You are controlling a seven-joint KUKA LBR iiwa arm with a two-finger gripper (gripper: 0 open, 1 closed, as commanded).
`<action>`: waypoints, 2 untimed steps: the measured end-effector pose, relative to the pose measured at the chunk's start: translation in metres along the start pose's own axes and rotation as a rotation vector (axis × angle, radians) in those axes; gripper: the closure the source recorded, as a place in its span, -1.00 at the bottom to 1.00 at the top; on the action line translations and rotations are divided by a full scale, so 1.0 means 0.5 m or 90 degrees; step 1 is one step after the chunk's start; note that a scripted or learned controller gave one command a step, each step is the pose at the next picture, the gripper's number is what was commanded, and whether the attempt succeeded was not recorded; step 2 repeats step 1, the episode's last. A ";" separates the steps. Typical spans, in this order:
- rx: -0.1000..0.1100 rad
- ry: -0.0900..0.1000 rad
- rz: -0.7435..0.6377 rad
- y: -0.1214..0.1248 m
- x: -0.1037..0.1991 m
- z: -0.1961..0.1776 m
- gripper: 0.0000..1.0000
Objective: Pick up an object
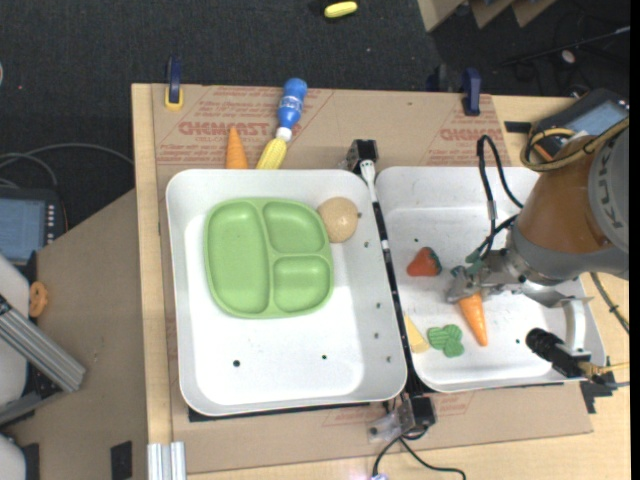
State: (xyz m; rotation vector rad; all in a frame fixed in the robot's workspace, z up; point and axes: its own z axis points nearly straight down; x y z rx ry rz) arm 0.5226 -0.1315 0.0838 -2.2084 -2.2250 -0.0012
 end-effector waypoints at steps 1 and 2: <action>-0.010 -0.004 0.000 0.088 0.156 -0.213 1.00; -0.010 -0.004 0.000 0.088 0.156 -0.213 1.00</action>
